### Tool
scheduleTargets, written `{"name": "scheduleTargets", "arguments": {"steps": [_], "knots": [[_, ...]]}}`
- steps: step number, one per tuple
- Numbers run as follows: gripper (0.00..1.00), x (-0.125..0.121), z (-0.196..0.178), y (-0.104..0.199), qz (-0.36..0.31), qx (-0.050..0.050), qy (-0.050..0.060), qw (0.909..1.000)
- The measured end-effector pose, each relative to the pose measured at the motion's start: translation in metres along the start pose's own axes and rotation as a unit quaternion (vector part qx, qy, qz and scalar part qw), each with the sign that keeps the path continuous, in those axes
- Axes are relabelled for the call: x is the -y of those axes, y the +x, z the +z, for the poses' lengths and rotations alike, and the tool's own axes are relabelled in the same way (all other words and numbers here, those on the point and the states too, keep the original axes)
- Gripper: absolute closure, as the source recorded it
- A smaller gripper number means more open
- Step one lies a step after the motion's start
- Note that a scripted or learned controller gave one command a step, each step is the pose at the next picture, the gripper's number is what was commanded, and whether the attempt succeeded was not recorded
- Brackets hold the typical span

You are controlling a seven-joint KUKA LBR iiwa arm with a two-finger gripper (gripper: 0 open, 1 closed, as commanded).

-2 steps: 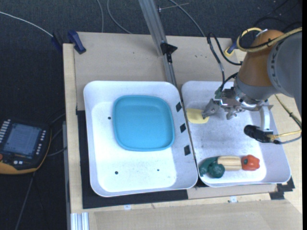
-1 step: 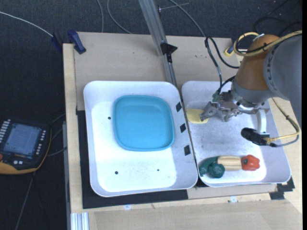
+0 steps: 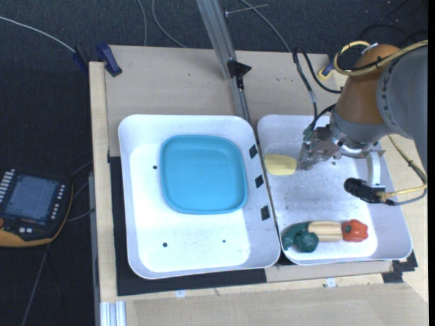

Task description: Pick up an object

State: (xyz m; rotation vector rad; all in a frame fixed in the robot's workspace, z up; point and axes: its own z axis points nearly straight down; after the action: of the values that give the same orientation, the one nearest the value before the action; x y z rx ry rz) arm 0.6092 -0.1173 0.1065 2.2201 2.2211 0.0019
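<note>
Pincer (image 3: 307,160) low, grip state unclear | yellow piece (image 3: 280,164) at its 9 o'clock, touching | step: approach | next: straddle, close

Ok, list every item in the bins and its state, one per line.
Blue plate: flat in the left bin, nothing on it.
Yellow piece: lying in the right bin, beside the hand.
Green piece, wooden stick, red piece: lying along the right bin's near edge.
</note>
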Motion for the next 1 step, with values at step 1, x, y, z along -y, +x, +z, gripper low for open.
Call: {"name": "scheduleTargets", "arguments": {"steps": [1], "knots": [[1.0,-0.0048,-0.062,0.0041,0.0,0.0,-0.002,1.0]]}}
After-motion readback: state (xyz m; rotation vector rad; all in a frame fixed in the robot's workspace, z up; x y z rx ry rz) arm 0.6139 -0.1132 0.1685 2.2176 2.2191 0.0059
